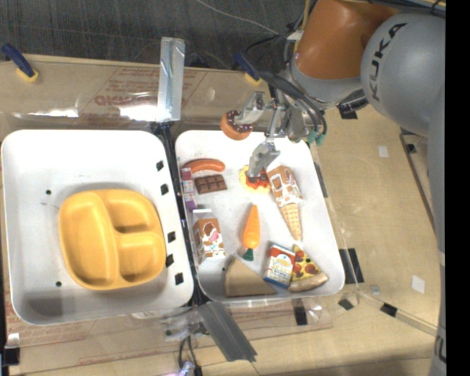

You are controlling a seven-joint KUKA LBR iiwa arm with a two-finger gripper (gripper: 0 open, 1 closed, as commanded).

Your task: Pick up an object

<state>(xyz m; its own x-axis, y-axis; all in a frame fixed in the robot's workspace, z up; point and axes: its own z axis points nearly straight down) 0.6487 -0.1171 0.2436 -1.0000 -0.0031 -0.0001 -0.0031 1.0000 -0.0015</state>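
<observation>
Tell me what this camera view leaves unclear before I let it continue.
- Gripper: camera view; whether it holds anything; too small against the toys below.
- Yellow item under the gripper: mostly covered by it.
- Brown wedge: partly behind the small carton.
- Donut: partly hidden by wrist hardware.

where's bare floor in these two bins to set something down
Most room is in the left bin: white floor all round the yellow divided tray, widest along the far wall. The right bin is crowded; small gaps lie between the carrot and milk carton. The tool hangs over its far end.
</observation>
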